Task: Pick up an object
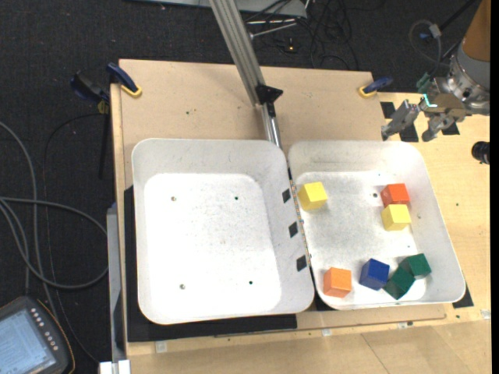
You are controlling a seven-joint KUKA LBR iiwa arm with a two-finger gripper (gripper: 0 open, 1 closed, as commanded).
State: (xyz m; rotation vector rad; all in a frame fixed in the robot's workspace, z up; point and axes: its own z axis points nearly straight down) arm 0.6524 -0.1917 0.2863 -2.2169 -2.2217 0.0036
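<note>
The right bin (351, 153) holds several small blocks. A yellow block (313, 195) lies near its left wall. An orange-red block (395, 194) touches another yellow block (396, 217) at the right side. Along the front sit an orange block (337, 281), a blue block (374, 273) and two dark green blocks (419, 266) (400, 282) close together. My gripper (415, 123) hangs above the bench just beyond the bin's far right corner. It is open, with nothing between its fingers, and well clear of every block.
The left bin (203, 232) lies beside the right one, with black clips along the shared wall. A slanted metal pole (238, 37) ends at the far side between the bins. Blue-and-yellow clamps (125, 80) (374, 86) grip the board's far corners.
</note>
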